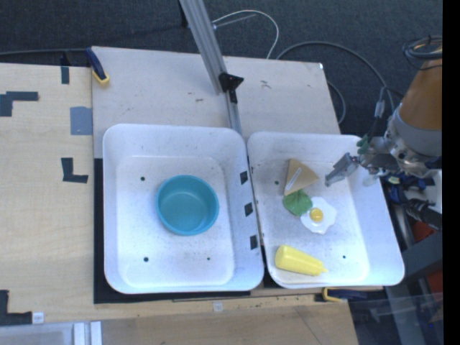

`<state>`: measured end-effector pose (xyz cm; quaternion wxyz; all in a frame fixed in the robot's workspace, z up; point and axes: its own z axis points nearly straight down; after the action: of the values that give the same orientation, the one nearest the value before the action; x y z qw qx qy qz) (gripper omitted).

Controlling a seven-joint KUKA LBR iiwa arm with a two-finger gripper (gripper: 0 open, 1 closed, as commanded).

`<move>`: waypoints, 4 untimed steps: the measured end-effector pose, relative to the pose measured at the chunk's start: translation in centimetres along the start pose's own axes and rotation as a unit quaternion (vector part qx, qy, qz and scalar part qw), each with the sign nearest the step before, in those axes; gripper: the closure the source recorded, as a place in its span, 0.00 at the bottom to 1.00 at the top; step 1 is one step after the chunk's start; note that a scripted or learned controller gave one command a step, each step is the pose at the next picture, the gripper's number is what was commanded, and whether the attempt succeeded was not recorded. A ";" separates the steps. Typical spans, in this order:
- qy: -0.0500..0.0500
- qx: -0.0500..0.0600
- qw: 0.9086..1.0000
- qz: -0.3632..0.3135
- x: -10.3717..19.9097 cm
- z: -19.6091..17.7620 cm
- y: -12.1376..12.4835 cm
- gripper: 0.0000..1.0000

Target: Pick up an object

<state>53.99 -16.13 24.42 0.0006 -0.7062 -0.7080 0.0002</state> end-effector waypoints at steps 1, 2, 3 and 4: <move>0.000 0.000 1.000 0.000 0.0 0.0 0.0 0.00; 0.000 0.003 1.000 0.001 -0.9 5.1 0.0 0.00; 0.000 0.003 1.000 0.001 -1.6 10.1 -0.8 0.00; 0.000 0.001 1.000 0.001 -1.5 15.3 -0.8 0.00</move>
<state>53.13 -17.65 9.12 0.0009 -0.7070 -0.7072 0.0011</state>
